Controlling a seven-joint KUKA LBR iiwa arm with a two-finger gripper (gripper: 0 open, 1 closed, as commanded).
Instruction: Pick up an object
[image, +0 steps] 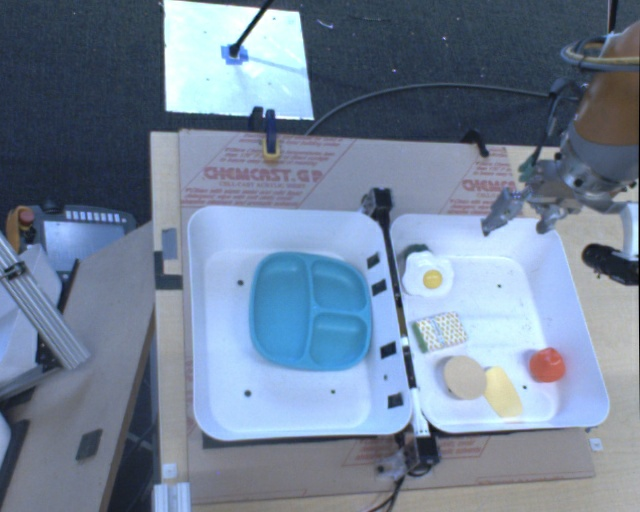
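Two bins (215, 240): plate (308, 310), toys (430, 275).

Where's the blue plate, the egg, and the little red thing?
blue plate (310, 310), camera view, on the ridge between its sections.
egg (431, 279), camera view, on its yellow yolk.
little red thing (547, 365), camera view, on the middle of its top.

I'm reading red "CHEMCAST GP" print repeating across the brown protective sheet (330, 165) lying under the bins, clearest at its upper left; the other repeats are showing only partly.
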